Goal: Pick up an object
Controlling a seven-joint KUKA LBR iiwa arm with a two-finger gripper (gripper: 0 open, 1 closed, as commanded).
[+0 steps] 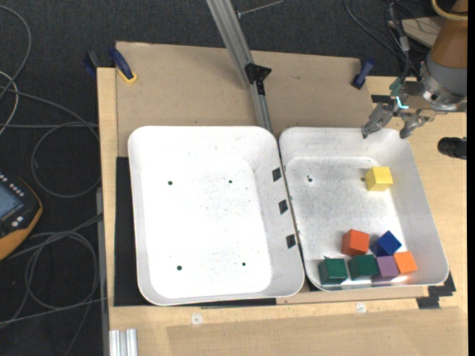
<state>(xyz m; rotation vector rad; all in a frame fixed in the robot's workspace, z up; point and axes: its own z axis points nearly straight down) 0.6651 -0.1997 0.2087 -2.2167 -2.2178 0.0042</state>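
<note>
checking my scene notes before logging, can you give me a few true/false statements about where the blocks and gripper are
1. The yellow block lies in the right bin. True.
2. The gripper holds the yellow block. False: the gripper is open with nothing between its fingers, and in the image it sits above the block, near the bin's far rim.
3. The left bin holds the coloured blocks. False: they lie in the right bin.
4. The blue block sits in a cluster at the right bin's near corner. True.
5. The yellow block touches the red-orange block. False: it lies apart, nearer the far end.
</note>
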